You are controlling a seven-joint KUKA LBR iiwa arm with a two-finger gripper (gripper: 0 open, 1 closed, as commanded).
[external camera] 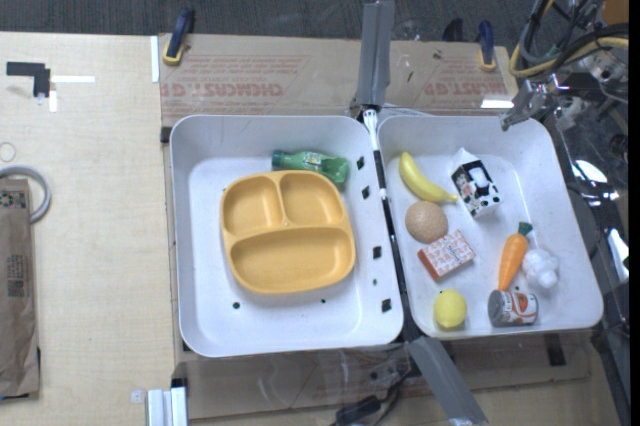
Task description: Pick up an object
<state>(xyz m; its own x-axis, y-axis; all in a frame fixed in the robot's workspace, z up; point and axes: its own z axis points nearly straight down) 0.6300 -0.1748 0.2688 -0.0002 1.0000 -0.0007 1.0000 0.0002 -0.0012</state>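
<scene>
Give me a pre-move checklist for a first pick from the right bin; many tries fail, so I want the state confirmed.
1. Right bin holds pickable things: ok.
2. Banana lies apart from the milk carton: ok.
3. Carrot free of neighbours: not ok, it lies against the white object.
4. Lemon has room around it: ok.
5. Can upright: not ok, on its side.
6. Gripper state: cannot tell.

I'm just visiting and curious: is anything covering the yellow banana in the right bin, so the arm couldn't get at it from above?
Nothing visible does. The curved yellow banana lies uncovered in the right white bin, apart from the black-and-white carton and round tan ball.
</scene>
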